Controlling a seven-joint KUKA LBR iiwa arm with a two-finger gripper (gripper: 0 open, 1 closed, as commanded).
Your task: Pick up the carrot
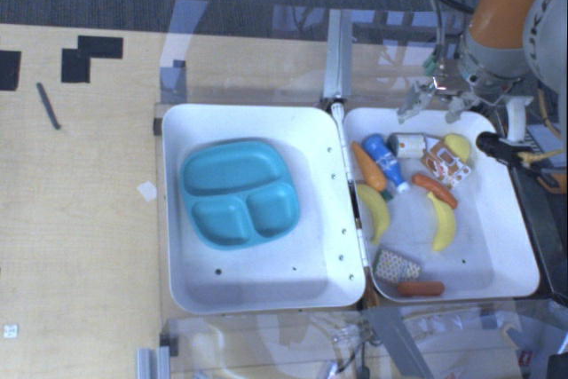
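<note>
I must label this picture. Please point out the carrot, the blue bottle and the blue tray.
carrot (368, 168): camera view, middle of its body.
blue bottle (385, 159): camera view, middle of its side.
blue tray (238, 193): camera view, central ridge between compartments.

Pincer (435, 106) hovers over right bin's (510, 231) far rim, fingers spread apart, holding nothing. Carrot (368, 167) lies below-left of pincer, against bin's left wall, blue bottle (384, 160) touching its right side. Banana (375, 210) further down. Left bin (253, 284) with blue tray (238, 191) far left of pincer.
</note>
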